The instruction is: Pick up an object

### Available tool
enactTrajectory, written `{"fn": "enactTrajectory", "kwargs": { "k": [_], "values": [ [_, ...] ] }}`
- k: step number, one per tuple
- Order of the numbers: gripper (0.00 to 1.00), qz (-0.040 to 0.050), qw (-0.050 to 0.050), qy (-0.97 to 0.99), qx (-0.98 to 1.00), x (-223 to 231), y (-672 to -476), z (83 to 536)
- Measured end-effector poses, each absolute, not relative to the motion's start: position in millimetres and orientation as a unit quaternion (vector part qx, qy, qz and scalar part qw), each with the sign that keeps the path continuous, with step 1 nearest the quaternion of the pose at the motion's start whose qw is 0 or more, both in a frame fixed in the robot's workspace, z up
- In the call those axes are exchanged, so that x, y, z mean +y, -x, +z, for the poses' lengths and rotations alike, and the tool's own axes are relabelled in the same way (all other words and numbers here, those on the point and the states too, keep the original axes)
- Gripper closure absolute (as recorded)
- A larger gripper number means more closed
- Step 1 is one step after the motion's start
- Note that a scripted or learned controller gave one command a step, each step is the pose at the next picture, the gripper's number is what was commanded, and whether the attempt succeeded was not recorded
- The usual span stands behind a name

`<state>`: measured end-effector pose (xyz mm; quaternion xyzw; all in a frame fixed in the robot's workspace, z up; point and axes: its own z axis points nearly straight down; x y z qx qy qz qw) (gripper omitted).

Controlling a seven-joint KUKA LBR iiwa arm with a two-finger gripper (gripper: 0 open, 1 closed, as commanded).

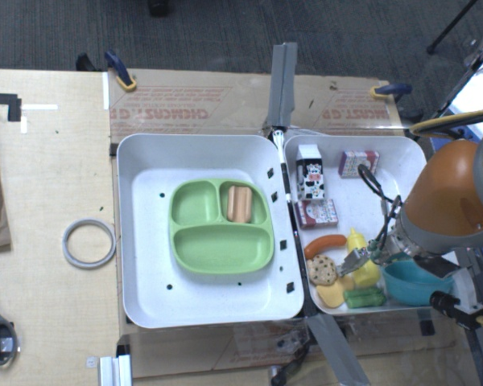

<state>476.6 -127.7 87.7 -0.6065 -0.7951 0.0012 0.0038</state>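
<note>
My gripper [354,261] hangs low in the right bin [402,145], near its front. It is right over a cluster of toy food: a yellow bottle [356,239], a yellow piece [370,276], a chocolate-chip cookie [323,270] and an orange sausage [325,244]. A green vegetable [364,298] and a pale yellow slice [330,296] lie just in front of it. The grey arm with its orange band [447,191] covers the bin's right side. Nothing is visibly lifted.
A blue bowl [414,284] sits at the right bin's front right. Further back lie a cow-print carton [310,175], a pink box [357,163] and a dark red packet [318,212]. The left bin [141,215] holds a green divided plate [217,252] with a hot dog [239,203]. A grey ring [88,242] lies on the bench.
</note>
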Motion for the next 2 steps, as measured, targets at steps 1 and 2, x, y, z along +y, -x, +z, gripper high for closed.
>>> {"fn": "enactTrajectory", "kwargs": {
  "k": [1, 2],
  "values": [
    [1.00, 0.0020, 0.007, 0.609, -0.793, -129, -476.2, 93],
    [1.00, 0.0027, 0.002, 0.628, -0.779, -68, -506.3, 269]
  ]
}}
